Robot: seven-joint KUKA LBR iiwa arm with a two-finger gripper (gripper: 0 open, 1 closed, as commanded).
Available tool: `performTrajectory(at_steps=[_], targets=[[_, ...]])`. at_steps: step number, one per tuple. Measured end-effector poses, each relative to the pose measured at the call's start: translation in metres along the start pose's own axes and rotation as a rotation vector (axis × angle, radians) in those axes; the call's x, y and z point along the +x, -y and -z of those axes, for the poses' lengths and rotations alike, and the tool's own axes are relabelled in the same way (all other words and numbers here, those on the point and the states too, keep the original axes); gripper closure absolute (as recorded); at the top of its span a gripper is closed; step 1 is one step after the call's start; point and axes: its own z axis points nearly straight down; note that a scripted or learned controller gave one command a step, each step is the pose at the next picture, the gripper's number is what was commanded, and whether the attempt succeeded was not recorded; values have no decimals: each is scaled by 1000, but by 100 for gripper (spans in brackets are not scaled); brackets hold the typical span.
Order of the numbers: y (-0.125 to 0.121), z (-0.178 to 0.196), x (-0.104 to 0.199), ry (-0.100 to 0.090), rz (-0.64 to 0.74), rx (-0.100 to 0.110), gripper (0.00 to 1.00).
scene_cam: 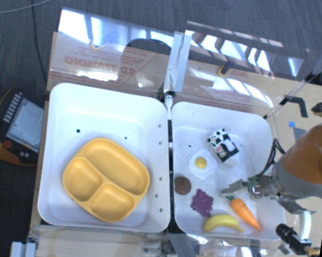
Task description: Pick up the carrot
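1. Layout. Two shallow white plastic bins sit side by side on the bench: left bin (57, 139) and right bin (199, 115), rims touching along the centre divider.

2. Task item. One orange tapered toy carrot (246, 213) lies flat on the floor of the right bin, toward its right wall, thick end up-left, tip pointing down-right. It rests loose; nothing pins it.

3. Arm and gripper. The grey arm w/ orange band (312, 159) enters from the right edge of the camera view and leans over the right bin's rim. The two-finger metal gripper (237, 189) hangs just above-left of the carrot's thick end. Finger state: cannot tell, since the tips are small and merge w/ the wrist hardware. No item is visible between them, so the carrot is judged not yet grasped. Probable reason for this pose: approach to the thick end, which gives the widest grip surface.

4. Count, right bin (six items, one of each):
- carrot, as above;
- yellow curved toy banana (223, 223), just below-left of the carrot, near but apparently not touching;
- purple lumpy toy grape bunch (201, 202);
- brown round disc, approx. cookie-shaped (182, 185);
- white fried-egg toy w/ yellow yolk (202, 163);
- black-and-white patterned block (223, 145).

5. Count, left bin: one yellow three-compartment plastic tray (107, 178), compartments bare.

6. Risk (judgement). The banana lies close; a descent too far down-left may nudge it.
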Motion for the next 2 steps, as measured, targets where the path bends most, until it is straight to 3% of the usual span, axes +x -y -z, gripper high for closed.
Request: performTrajectory(at_steps=[1,2], targets=[[-1,9,-1,4,0,-1,100],[-1,9,-1,4,0,-1,0]])
